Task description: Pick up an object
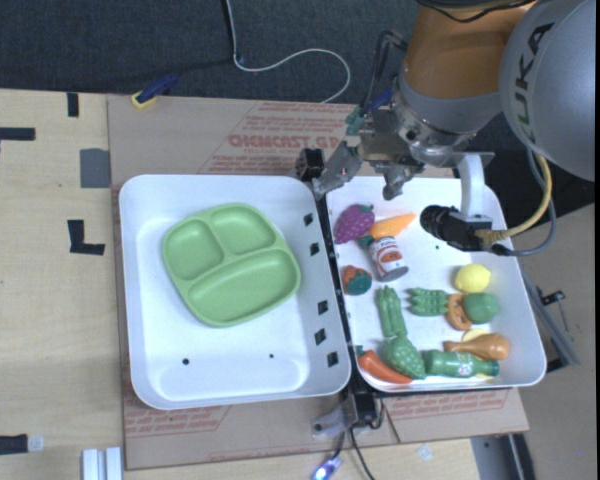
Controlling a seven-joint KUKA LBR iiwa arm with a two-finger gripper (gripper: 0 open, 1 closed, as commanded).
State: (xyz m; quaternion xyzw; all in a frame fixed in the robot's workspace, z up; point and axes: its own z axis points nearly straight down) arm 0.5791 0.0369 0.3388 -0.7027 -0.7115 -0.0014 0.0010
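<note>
The right bin (515, 268) holds several toy foods. Among them are purple grapes (354, 222), a small orange carrot (394, 225), a red-labelled can (387, 257), a yellow lemon (472, 278), a green cucumber (389, 311) and a green bottle (462, 366). My gripper (362, 184) hangs over the back left corner of that bin, just above the grapes and carrot. It is open, its fingers spread apart with nothing between them.
The left bin (150, 348) holds a green divided plate (230, 263). A black part of the arm (450, 226) juts over the right bin's back. A brown drumstick (480, 345) and a green-leafed carrot (382, 366) lie along the front wall. A white cable (280, 66) runs behind the bins.
</note>
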